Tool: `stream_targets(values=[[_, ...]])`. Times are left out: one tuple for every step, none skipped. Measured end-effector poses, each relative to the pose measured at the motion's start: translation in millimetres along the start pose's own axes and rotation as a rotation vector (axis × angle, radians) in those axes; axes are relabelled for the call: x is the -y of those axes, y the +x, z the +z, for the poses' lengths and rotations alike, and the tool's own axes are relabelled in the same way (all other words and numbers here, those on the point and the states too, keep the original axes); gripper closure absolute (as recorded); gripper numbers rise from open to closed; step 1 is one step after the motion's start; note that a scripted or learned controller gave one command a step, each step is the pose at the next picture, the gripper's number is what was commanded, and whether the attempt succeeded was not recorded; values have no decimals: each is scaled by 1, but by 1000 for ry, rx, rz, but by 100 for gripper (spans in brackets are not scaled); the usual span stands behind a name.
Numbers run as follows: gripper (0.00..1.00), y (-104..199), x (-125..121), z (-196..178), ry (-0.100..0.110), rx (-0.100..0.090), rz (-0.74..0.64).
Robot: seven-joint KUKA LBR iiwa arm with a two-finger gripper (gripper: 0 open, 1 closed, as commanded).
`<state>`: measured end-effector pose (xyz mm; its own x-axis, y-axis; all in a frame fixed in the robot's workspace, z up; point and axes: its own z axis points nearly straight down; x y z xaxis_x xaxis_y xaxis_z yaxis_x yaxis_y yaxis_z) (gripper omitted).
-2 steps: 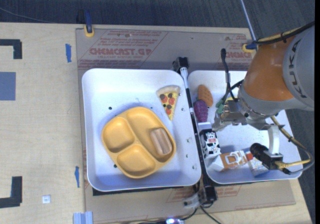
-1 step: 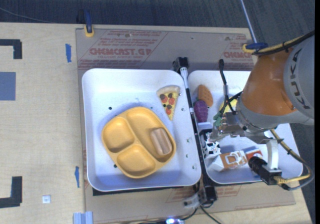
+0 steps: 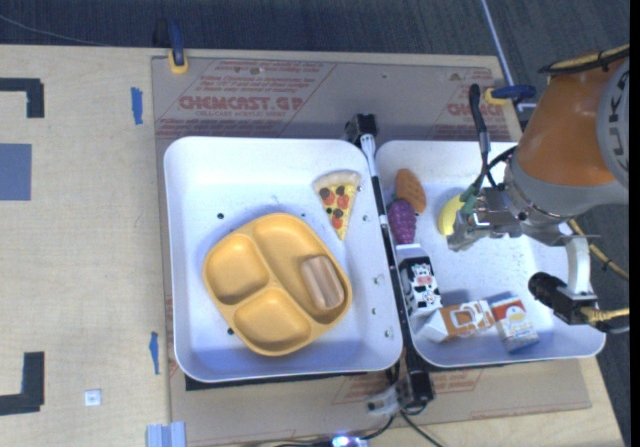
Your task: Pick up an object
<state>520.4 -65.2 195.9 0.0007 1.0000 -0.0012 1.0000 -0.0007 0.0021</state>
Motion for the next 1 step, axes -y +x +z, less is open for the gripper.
stream_targets(values=[[100,-42,40,-48,-1,1,-1]])
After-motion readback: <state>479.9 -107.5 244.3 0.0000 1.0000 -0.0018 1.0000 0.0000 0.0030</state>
